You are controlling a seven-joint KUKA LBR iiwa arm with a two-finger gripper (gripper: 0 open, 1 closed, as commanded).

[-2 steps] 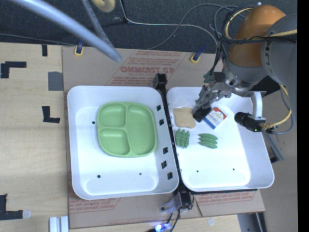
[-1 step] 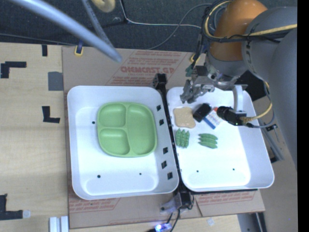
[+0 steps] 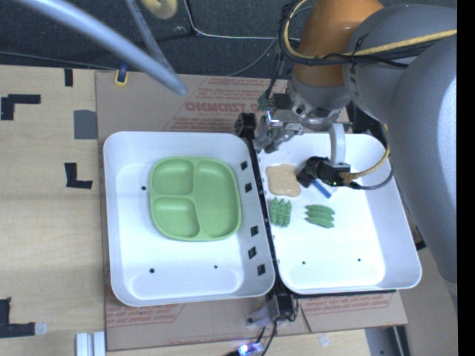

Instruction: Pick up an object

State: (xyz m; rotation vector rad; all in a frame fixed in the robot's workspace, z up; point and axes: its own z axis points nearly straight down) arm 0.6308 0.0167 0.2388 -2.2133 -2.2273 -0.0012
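Observation:
In the right bin lie a tan slice of bread, a green ridged piece, a green pea pod and a small blue object partly under black hardware. My gripper hangs over the far left corner of the right bin, just beyond the bread slice. Its fingers are seen from above and too cluttered to read. I see nothing held between them.
The left bin holds a green divided plate. A divider with black clips runs between the bins. The arm's large grey body covers the right bin's far right side. A grey bar crosses the upper left.

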